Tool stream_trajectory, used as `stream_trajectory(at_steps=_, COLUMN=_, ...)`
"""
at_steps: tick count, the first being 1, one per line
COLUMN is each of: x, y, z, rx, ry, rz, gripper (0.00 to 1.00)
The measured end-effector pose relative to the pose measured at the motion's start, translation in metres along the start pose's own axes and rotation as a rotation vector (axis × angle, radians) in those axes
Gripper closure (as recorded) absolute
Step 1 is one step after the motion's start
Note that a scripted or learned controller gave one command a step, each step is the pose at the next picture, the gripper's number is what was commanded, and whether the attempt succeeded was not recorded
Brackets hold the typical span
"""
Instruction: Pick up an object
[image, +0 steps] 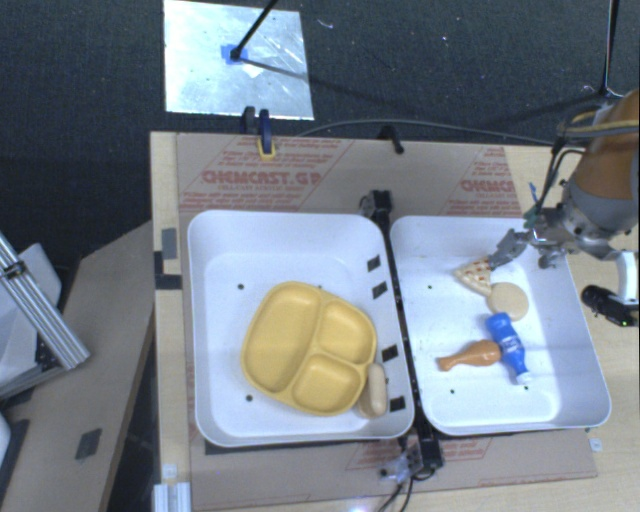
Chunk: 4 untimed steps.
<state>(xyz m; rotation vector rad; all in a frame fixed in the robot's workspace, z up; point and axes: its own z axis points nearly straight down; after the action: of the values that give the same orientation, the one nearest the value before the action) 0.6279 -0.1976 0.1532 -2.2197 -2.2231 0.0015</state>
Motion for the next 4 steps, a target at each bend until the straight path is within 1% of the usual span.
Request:
stream_trajectory(at_steps=1, x=-0.002, y=0.001, z=0.042, rx=0.0, ry=0.0, rz=0.0, gripper=0.0)
stream_trajectory(at_steps=2, x=-0.002, y=0.003, z=0.028, rx=-0.006, ry=-0.001, rz=-0.002, gripper=1.0)
stream_trajectory(at_steps=3, x=-0.004, y=0.005, z=-0.038, rx=-0.009, ry=-0.002, rz=-0.003, gripper=1.0)
stream_trajectory(at_steps=4, x=-0.004, y=0.007, z=-0.067, rx=-0.007, ry=-0.001, rz=-0.003, gripper=1.0)
